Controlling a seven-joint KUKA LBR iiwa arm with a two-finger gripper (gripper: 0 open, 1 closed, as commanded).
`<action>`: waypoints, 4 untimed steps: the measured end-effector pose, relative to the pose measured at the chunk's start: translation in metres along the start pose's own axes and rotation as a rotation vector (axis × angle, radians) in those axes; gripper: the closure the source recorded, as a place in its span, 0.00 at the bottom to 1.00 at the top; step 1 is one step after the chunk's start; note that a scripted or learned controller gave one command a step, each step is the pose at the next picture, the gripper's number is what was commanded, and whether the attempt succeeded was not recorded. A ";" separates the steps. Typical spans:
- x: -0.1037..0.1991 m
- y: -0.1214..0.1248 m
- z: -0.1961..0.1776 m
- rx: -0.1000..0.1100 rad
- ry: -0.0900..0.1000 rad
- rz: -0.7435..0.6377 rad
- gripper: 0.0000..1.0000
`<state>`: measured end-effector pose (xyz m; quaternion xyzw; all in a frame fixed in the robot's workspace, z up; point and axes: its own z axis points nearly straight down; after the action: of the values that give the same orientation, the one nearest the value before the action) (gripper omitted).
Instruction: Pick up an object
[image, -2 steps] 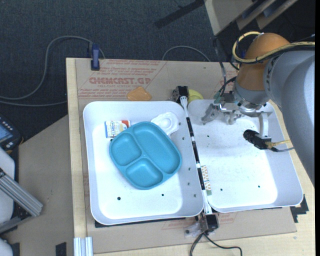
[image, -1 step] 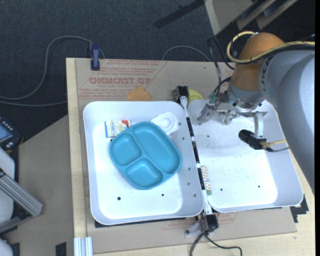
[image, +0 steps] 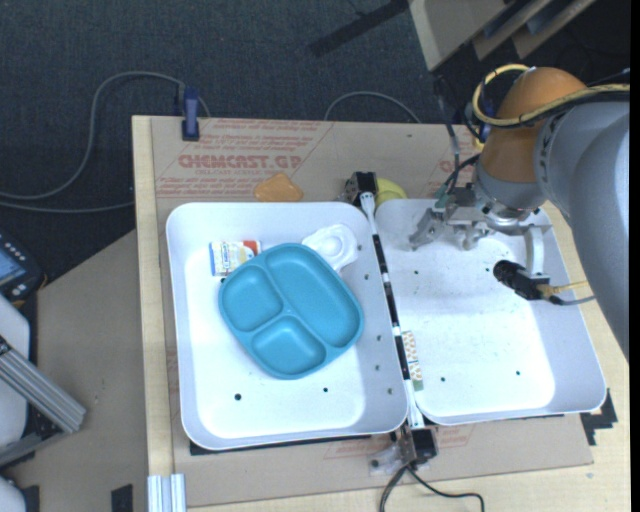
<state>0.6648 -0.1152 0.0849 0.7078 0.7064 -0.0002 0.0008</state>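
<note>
Our claw (image: 450, 228) hovers low over the far end of the right bin (image: 500, 370); whether it is open or closed, we cannot tell. In the left bin (image: 200, 400) we see a blue divided plate (image: 290, 309), touching a small carton (image: 232, 255) and a white cup (image: 332, 243).

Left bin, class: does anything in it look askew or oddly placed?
Yes. The blue divided plate sits skewed to the left bin walls, overlapping a small white cup and a small carton at its upper edge.
</note>
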 end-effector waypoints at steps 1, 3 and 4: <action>0.024 0.002 0.000 0.002 0.002 -0.004 0.00; 0.021 0.002 -0.011 -0.002 0.001 -0.003 1.00; 0.021 0.002 -0.010 -0.001 0.001 -0.003 0.00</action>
<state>0.6670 -0.0939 0.0951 0.7068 0.7074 0.0003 0.0007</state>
